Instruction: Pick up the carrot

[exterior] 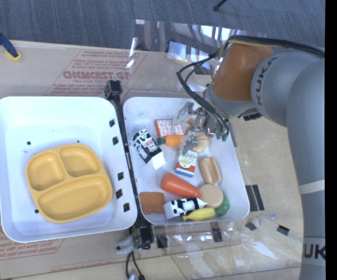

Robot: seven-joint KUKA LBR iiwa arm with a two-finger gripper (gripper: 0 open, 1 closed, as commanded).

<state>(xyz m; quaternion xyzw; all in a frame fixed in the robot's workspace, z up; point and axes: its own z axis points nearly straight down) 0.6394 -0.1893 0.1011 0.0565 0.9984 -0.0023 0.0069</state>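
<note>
Hovering low over the right bin (240,182), the gripper (196,132) is at the reaching step, near the small carrot (173,139) lying just left of it among toy foods, so the next move calls for dropping squarely onto it.

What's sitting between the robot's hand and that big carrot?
A small juice carton lies between the hand and the carrot, seen from the overhead camera.

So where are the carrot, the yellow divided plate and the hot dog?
carrot (179,185): camera view, middle of its orange body.
yellow divided plate (69,200): camera view, floor of its largest compartment.
hot dog (209,170): camera view, middle of the sausage.
</note>
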